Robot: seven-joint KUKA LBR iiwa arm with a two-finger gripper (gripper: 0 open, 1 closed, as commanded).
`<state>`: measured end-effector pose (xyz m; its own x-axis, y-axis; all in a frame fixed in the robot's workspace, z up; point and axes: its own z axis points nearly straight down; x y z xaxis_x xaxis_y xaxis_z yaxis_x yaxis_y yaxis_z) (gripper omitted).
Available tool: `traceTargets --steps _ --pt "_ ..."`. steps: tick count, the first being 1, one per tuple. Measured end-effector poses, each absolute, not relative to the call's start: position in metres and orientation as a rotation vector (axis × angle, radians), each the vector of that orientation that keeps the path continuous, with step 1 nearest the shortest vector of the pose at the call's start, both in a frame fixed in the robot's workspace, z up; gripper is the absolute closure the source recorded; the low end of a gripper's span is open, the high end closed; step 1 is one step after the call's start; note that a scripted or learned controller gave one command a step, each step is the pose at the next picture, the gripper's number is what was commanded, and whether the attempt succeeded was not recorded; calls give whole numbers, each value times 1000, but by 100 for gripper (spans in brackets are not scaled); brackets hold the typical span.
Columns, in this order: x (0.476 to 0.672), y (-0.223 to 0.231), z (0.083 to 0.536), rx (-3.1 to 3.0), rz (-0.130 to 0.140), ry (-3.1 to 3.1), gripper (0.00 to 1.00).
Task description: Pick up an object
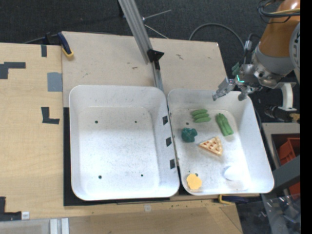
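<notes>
In the right bin (258,145) lie several small objects: a green pod-like piece (200,115), a longer green piece (224,124), a teal lump (189,134), a waffle-like orange wedge (211,146), a yellow-orange round piece (194,181) at the front rim and a white object (234,172) near the front right corner. My gripper (229,91) hangs over the bin's far right corner, above and right of the green pieces. Its two fingers stand spread apart with nothing between them.
The left bin (78,130) sits beside the right one. A slanted metal post (139,28) rises behind the bins. Cables lie on the bench at the back. A red crate (292,147) stands off the bench at right.
</notes>
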<state>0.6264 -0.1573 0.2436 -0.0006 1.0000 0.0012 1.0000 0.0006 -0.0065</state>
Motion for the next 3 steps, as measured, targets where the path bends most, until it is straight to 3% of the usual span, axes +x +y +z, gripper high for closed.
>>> traceTargets --steps 1,3 --pt "627 -157 247 -2218 2 -2223 0" --pt "630 -157 140 -2217 7 -2221 0"
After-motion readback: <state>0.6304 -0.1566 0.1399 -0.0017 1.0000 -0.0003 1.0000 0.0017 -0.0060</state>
